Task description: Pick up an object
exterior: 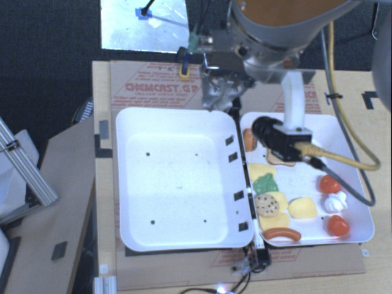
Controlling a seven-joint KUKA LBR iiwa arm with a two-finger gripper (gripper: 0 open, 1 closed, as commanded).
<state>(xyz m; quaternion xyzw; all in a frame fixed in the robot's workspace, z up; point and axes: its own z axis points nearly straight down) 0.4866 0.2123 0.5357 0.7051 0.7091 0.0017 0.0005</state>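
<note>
Hand (pixel 223 100) high at the far side of the table (pixel 104 195), over the meeting point of the far rims of the left bin (pixel 177 176) and the right bin (pixel 360 220). Hangs above the rims, not down among the goods. Cannot tell from this slant whether open or closed; nothing seen gripped in it.

Task's thing not yet chosen, by the look of it. Candidates all in the right bin: brown bun (pixel 249 139) in the far left corner, closest to the hand; toast (pixel 280 159) just right of it, partly hidden; green leaf (pixel 264 182) and yellow slice (pixel 256 171) against the left wall, about midway along; cookie (pixel 267 205) just near of the leaf, with a yellow lump (pixel 302 208) just beside it on the right; sausage (pixel 282 234) along the near wall; tomato (pixel 329 184), white piece (pixel 335 202) and red piece (pixel 337 225) in a line down the right side.

Looks like the approach step: no grasp begun, nothing lifted. Next move probably calls for a shift right and nearward, out over the right bin, then a straight drop onto one piece. Better to favour something lying apart, such as the sausage or the tomato, over the crowded cluster by the left wall, with its risk of catching two things at once or the wall itself. Needs the hand spread wide before the descent, centred on the piece, and closed only once level with it.
</note>
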